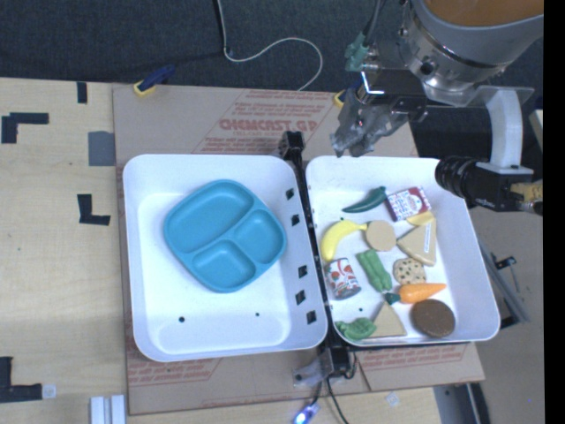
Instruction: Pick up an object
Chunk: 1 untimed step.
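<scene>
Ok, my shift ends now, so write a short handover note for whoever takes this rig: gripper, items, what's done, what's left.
Gripper: above the far rim of the right bin, nothing seen between its fingers; open or shut unclear.
Items: toy food all in the right bin, including banana, carrot, green pepper, cookie. Blue tray sits in the left bin.
Done: nothing picked yet.
Left: descend, grasp one item, lift it.

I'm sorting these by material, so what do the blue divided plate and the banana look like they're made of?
The blue divided plate: probably molded plastic, uniform colour with a smooth, faintly glossy surface and rounded compartment ridges. The banana: likely toy plastic too, flat even yellow with a soft sheen, though rubber can't be ruled out.
</scene>
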### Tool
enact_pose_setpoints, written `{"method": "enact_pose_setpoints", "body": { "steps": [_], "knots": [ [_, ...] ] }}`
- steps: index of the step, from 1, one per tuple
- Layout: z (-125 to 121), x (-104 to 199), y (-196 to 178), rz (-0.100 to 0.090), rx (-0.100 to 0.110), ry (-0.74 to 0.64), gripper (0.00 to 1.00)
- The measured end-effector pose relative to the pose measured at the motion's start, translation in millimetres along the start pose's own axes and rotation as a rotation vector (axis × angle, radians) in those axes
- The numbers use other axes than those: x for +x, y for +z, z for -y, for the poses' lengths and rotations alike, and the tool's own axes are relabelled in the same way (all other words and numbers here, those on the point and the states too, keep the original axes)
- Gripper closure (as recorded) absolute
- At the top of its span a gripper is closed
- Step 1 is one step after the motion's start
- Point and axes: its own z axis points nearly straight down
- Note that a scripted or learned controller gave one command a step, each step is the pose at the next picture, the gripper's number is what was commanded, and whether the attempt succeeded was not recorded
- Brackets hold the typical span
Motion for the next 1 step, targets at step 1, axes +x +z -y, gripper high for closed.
{"method": "enact_pose_setpoints", "body": {
  "steps": [1],
  "knots": [
    [3.4,-25.3,193.9,0.006,0.024,0.007,1.00]
  ]
}}
